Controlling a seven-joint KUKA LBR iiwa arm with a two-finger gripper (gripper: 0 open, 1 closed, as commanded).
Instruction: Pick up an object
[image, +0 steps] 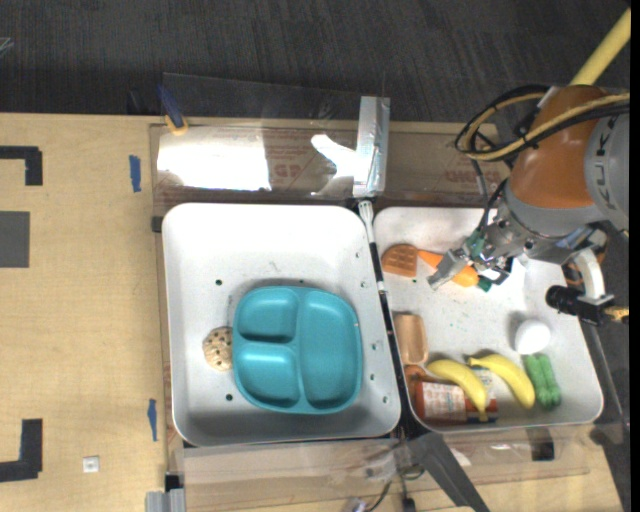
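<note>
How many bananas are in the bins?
2. One banana lies near the front of the right bin, over a red-labelled bottle. The other banana lies just right of it, beside a green object. More could be hidden underneath.

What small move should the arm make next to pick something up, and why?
Probably lower the gripper straight down onto the orange piece beneath it. The gripper hovers in the right bin beside the toast-like piece, right at that orange item, with nothing visibly held. The bananas lie farther off, near the bin's front.
</note>
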